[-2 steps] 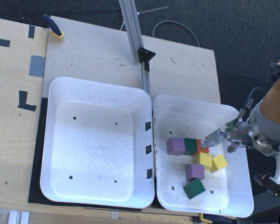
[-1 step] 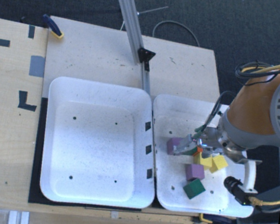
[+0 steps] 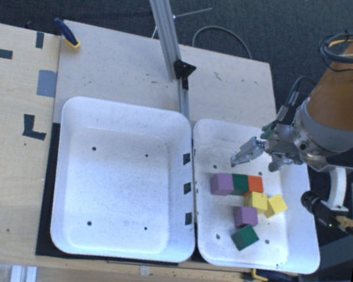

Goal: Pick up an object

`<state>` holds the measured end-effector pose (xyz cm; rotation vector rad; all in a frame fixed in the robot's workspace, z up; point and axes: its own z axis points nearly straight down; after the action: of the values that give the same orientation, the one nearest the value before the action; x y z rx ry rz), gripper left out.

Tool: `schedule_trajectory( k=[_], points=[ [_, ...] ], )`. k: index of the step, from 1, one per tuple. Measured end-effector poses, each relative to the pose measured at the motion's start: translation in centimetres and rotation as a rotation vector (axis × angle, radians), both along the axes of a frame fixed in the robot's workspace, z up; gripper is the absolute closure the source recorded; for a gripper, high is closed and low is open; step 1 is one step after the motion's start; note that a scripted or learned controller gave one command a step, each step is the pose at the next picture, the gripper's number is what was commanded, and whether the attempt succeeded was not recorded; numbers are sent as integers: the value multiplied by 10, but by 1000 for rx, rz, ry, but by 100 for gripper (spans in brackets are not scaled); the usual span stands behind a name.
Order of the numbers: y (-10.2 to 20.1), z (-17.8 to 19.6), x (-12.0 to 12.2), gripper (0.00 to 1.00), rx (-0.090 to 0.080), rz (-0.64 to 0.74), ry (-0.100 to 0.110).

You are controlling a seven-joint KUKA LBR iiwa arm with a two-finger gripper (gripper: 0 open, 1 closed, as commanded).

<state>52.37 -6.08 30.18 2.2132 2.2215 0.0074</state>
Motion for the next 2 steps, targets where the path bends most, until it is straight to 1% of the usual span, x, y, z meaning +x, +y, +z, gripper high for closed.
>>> schedule_trajectory(
  k=[1,2],
  points=[
    [46,-115,55,0,1,0,16],
    [77,-65,83,0,1,1,3]
  ],
)
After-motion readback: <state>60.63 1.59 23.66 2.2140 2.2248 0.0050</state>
